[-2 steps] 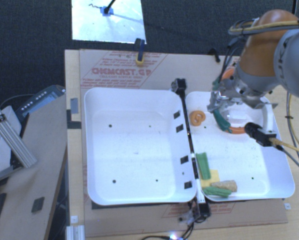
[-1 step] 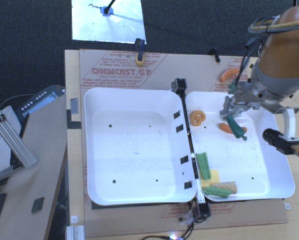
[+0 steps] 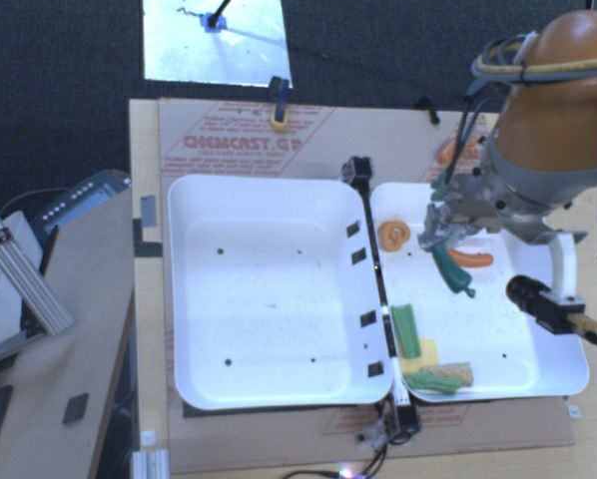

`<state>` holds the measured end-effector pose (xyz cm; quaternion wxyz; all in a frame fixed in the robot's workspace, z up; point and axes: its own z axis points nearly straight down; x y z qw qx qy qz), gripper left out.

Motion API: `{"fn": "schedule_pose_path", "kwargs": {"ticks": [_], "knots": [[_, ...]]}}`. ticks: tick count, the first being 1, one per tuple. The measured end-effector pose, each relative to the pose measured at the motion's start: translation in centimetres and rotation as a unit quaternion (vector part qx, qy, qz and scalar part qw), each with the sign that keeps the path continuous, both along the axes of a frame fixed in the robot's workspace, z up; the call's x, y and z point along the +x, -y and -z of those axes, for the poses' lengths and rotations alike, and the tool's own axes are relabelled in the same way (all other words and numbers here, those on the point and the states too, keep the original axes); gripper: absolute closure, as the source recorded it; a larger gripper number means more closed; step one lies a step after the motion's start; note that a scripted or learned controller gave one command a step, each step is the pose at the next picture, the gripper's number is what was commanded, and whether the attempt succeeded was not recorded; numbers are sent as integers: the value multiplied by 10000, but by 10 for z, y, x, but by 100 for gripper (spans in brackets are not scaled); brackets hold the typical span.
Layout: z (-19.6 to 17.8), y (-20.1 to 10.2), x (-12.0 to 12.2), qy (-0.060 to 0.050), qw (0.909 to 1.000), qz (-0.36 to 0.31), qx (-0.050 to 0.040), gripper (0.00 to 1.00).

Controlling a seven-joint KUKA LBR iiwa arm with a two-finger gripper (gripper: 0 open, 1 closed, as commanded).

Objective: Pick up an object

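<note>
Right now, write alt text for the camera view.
A grey-and-orange robot arm hangs over the right white bin, its gripper above small toys: an orange ring, a teal piece, a green stick. The left white bin sits alongside.

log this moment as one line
arm: over right bin | gripper: beside orange ring | grasp: none seen | left bin

A single fixed camera looks down on the worktop [image 3: 229, 128] from above, at a slant rather than straight overhead. It stands far enough back to take in both white bins whole: the left bin [image 3: 269, 287] near the centre, the right bin [image 3: 538, 357] toward four o'clock. The arm [image 3: 563, 98] enters from two o'clock, large and close to the lens. Dark floor shows at twelve o'clock.
</note>
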<state>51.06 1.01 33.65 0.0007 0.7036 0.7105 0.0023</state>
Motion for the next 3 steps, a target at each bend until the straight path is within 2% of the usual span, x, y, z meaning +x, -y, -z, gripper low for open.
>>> {"fn": "schedule_pose_path", "kwargs": {"ticks": [1, 2, 3], "knots": [[61, -32, -14, -35, 10000, 13, -4, 100], [96, -89, -10, -33, 10000, 5, -3, 100], [-40, -139, 12, 66, 10000, -3, 23, 100]]}}
